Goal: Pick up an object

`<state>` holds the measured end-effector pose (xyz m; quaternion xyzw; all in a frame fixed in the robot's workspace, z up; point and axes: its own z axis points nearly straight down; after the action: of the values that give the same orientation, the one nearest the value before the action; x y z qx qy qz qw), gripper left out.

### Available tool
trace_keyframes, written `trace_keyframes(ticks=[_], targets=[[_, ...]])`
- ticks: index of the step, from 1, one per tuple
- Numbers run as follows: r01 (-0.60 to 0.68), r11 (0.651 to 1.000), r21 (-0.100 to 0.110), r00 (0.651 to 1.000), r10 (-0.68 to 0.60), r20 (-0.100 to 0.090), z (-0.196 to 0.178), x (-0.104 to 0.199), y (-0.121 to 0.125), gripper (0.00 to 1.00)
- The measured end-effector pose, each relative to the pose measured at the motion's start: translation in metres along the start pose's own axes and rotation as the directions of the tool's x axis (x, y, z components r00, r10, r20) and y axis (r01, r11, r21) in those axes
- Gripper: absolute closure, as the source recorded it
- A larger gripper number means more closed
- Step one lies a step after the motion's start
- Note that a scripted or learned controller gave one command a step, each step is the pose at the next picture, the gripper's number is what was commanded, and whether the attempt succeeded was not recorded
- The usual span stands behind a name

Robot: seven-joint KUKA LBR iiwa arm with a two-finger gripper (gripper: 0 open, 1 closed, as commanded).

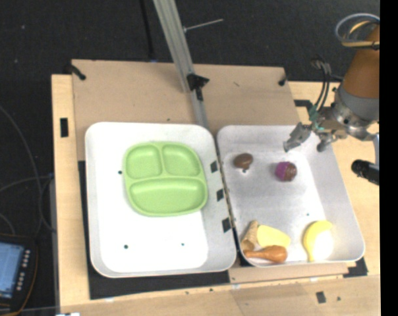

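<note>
Layout: my tool (308,137) above the right bin's (252,137) far edge; divided plate (165,178) in left bin (107,242); both on the surface (252,84).

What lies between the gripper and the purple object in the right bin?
Bare bin floor: in the camera view, nothing sits between the gripper and the purple object.

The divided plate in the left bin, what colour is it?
Light green, all over; the divided plate shows plainly in the camera view.
</note>
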<state>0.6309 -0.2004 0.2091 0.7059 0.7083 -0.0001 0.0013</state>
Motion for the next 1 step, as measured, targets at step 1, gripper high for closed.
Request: trace_keyframes(ticks=[1], targets=[[0.001, 1.000, 0.000, 1.000, -0.001, 0.001, -0.0001, -0.0001, -0.0001, 0.00]])
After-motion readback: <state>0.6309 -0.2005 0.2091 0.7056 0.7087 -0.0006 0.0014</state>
